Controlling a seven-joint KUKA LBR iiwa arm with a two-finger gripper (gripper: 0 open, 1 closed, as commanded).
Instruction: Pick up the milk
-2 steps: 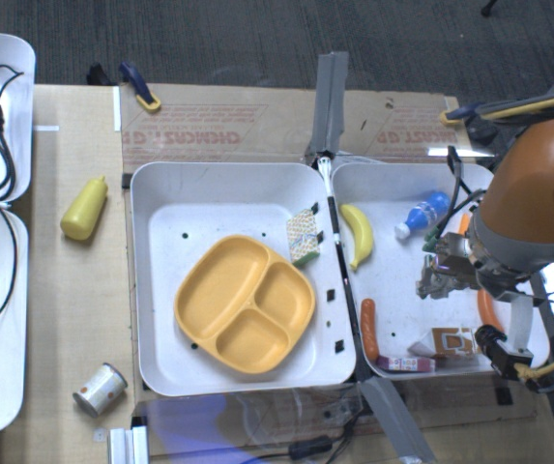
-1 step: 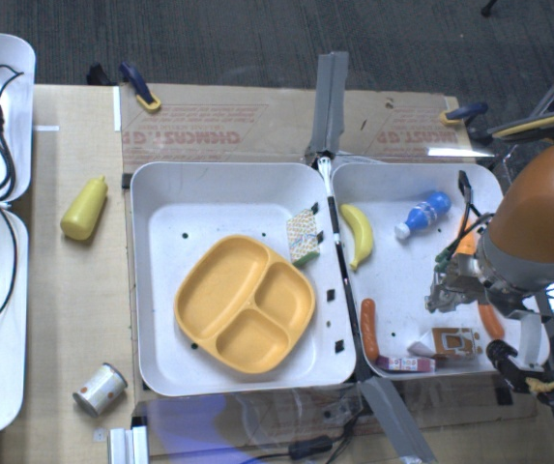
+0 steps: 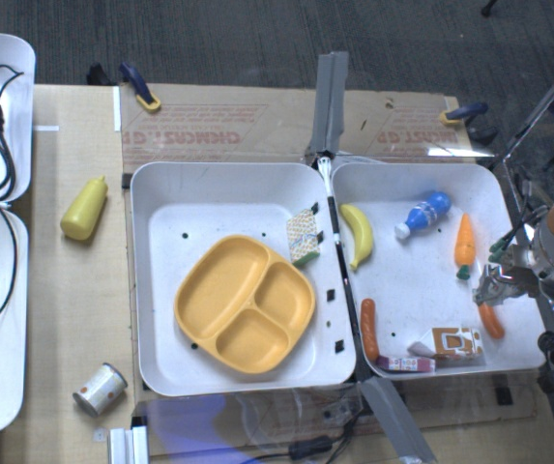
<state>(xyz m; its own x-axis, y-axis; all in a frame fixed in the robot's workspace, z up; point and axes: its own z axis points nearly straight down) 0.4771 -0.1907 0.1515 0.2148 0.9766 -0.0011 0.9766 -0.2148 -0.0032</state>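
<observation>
Milk [image 3: 456,342] lies just left of and below the jaws [image 3: 494,288].

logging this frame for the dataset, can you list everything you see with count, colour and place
divided plate: 1, yellow, left bin
sponge: 1, patterned white with green edge, left bin by the divider
banana: 1, yellow, right bin, near the divider
bottle: 1, blue and white, right bin, far side
carrots: 2, orange, right bin, right side; the second lies nearer the front
sausage: 1, red-orange, right bin, front left
milk carton: 1, white and brown, right bin, front edge, lying down
pink packet: 1, right bin, front edge
mustard bottle: 1, yellow, bench left of the bins
can: 1, silver, bench front left
clamps: 2, blue and yellow, far edge
gripper: 1, grey, over right bin's right side
</observation>
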